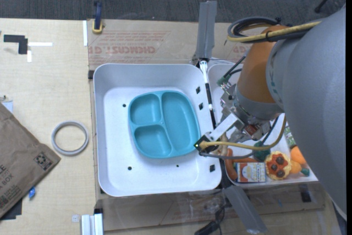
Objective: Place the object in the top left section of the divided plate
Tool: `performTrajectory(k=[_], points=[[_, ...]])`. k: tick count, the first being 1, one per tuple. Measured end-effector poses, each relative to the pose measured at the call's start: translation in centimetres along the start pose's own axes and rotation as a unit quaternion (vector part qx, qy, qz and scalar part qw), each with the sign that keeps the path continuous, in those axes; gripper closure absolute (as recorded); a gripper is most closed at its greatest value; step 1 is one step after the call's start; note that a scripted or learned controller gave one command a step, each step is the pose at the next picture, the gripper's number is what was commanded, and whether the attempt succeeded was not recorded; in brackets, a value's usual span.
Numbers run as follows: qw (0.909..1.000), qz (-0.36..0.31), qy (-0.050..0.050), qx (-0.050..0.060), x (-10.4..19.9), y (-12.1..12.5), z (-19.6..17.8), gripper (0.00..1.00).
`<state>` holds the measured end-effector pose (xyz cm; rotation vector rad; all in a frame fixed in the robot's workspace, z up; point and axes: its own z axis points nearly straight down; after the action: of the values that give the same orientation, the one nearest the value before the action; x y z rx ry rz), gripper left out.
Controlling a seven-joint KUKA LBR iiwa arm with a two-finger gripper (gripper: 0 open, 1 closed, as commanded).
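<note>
A teal divided plate [164, 124] with three sections lies in the left white bin [113, 118]; nothing lies on it. My gripper [246, 130] reaches down into the right bin [219, 71], close to the wall between the two bins, and the wrist hides its tips. Just below it lie a small printed carton [251, 171], an orange carrot-like piece [231, 169], a toy pizza slice [278, 164] and an orange item [297, 157]. I cannot see any of them between the fingers.
A yellow cable [231, 146] loops from the wrist over the bin divider. On the bench to the left are a grey tape ring [70, 137] and a brown cardboard box [19, 165]. A blue clamp [97, 15] sits at the back.
</note>
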<state>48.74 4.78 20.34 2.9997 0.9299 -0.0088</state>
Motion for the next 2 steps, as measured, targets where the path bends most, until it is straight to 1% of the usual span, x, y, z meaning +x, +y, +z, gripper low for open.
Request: performTrajectory(k=[1,2], points=[[0.9973,0.073,0.0,0.0,-0.87,-0.43,-1.82,1.0],[0.9973,0.073,0.0,0.0,-0.87,-0.44,-1.81,0.0]])
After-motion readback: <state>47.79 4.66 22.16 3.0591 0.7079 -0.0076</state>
